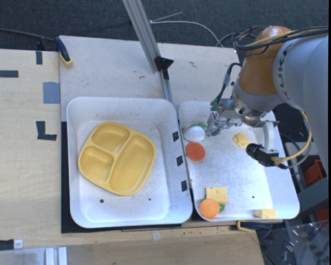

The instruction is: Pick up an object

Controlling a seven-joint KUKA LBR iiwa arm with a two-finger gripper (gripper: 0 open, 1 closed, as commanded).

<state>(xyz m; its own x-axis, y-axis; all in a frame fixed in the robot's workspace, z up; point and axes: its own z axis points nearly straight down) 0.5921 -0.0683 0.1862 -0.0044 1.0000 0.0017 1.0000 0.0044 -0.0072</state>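
Nearest me in the right bin (281, 195) — one orange ball (209, 208) touching one yellow block (217, 194), one small yellow wedge (264, 213) at the front rim. Further back, one red disc (195, 151), one white ball (195, 133), one yellow lump (240, 141). My hand (217, 123) sits low just right of the white ball, which lies to its left, red disc beyond it toward me. I can't tell how far it is open or whether it has hold of anything. Left bin (85, 206) carries one yellow divided plate (117, 157).
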